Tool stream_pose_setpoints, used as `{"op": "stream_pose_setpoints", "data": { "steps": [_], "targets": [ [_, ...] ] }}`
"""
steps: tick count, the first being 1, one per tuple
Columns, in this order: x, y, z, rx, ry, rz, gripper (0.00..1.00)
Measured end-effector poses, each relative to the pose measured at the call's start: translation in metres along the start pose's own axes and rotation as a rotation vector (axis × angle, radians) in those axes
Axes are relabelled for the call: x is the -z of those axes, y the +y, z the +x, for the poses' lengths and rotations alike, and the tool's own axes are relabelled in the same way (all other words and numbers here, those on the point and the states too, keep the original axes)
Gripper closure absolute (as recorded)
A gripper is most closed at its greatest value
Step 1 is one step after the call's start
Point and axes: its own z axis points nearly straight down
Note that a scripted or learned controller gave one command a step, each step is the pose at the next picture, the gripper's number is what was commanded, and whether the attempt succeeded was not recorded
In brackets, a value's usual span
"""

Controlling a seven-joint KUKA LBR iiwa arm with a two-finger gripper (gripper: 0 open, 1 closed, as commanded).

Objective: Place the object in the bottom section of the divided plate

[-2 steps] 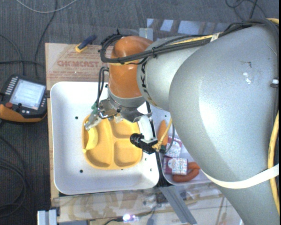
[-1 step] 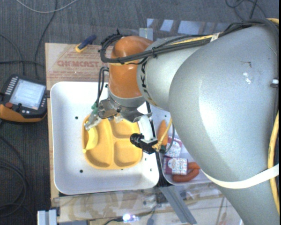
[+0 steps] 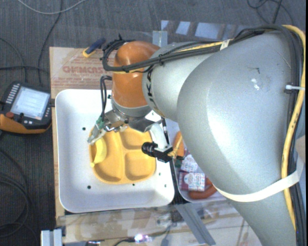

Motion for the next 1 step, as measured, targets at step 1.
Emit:
{"op": "stream_pose_setpoints", "data": {
  "steps": [1],
  "targets": [
    [0.0076,0.0004,-0.003,-0.002,-0.007,-0.006,1.0]
  ]
}}
